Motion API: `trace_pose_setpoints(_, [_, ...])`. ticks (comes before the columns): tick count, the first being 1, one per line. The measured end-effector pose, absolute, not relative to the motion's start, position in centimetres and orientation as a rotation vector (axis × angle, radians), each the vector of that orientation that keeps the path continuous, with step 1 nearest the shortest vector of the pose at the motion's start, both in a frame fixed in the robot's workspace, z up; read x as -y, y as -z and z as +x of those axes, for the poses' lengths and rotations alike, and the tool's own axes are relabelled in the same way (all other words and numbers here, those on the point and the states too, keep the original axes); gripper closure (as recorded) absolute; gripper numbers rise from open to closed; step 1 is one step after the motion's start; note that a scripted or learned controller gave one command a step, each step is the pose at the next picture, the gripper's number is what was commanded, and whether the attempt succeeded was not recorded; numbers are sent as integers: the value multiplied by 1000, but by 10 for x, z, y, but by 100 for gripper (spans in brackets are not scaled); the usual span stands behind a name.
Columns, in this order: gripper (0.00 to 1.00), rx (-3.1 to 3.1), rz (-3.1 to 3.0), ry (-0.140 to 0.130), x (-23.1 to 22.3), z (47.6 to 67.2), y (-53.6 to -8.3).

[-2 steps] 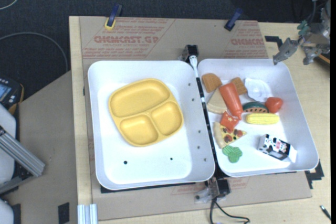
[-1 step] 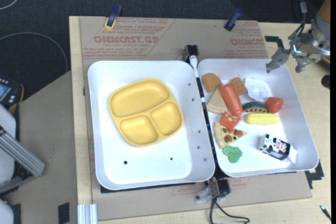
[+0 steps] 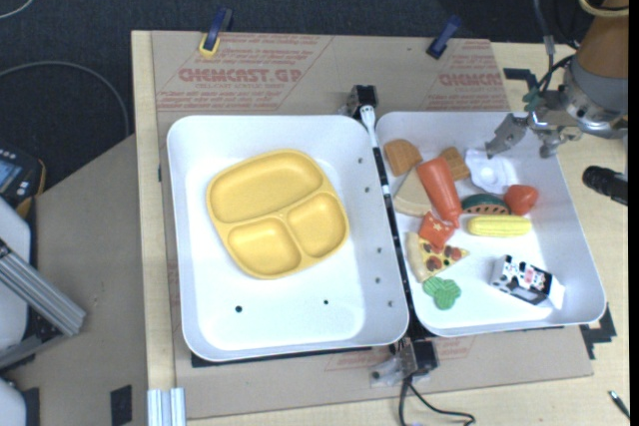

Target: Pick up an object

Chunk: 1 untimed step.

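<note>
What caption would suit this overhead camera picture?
Gripper open above the right bin of toy food; yellow divided plate in the left bin.

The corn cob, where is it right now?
In the right bin, the corn cob lies right of centre, just below the tomato and watermelon slice.

Orange band above a grey metal wrist, thin cables alongside, ending in a pale two-fingered hand (image 3: 523, 135).
</note>
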State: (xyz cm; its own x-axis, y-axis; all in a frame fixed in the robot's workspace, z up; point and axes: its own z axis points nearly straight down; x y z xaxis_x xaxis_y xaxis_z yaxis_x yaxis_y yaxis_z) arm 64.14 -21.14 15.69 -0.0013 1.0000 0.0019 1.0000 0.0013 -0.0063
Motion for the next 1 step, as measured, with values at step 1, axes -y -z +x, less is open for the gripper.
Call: trace_pose_setpoints(1, [0, 2217, -2216, -1, 216, 642, -96])
